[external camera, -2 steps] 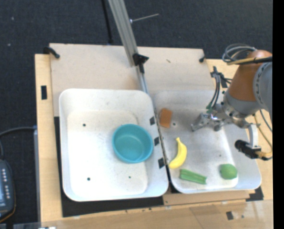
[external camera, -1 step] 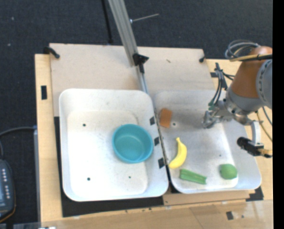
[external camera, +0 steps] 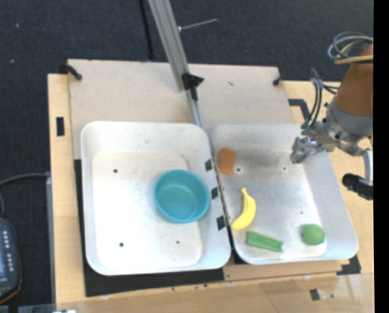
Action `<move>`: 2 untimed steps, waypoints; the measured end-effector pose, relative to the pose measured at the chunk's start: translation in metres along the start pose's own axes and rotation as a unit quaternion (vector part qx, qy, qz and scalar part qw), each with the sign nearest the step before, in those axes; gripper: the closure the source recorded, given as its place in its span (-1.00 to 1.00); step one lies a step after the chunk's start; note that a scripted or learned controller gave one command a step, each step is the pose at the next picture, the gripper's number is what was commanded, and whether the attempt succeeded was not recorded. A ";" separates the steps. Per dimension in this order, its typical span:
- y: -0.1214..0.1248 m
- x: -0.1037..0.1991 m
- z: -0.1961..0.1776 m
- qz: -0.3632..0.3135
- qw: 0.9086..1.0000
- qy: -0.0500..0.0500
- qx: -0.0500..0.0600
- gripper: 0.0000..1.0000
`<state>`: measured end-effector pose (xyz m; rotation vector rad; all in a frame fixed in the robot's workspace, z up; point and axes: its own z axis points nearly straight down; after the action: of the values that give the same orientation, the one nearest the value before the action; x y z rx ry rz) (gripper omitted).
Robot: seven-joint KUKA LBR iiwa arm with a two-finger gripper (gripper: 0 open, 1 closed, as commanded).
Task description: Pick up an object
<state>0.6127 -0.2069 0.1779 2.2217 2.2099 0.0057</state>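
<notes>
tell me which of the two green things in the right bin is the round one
The green ball, in the near right corner. The other, the green pod, is long and flat, lying beside the banana.

- My arm [external camera: 353, 100] comes in from the right, orange band above the grey wrist.
- I see the gripper [external camera: 301, 150] low at the upper right, pointing down and leftward.
- Cables loop above the arm.

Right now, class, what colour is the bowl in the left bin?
The bowl is blue-green, seen in the camera view.
</notes>
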 end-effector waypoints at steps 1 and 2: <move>0.002 -0.006 -0.065 -0.003 1.000 0.000 0.000 1.00; 0.004 -0.007 -0.087 -0.004 1.000 0.001 0.002 1.00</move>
<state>0.6154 -0.2136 0.2653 2.2156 2.2213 0.0037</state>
